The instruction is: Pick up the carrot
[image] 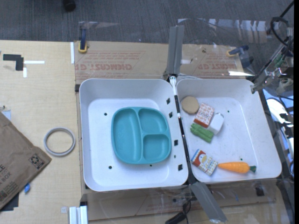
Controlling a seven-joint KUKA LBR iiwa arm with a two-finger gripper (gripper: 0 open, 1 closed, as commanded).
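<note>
The carrot (pixel 236 167) is orange with a small green stub at its right end. It lies flat on the floor of the right bin (pixel 261 125), close to the front wall and toward the front right corner. Its length runs left to right. A small printed carton (pixel 204 162) lies just to its left, apart from it by a narrow gap.
Further back in the right bin lie a round tan biscuit (pixel 190 105), a red and white carton (pixel 204 115), a white block (pixel 216 122) and green beans (pixel 202 133). A teal divided plate (pixel 141 135) sits in the left bin (pixel 86 125). A tape ring (pixel 59 141) lies on the bench.
</note>
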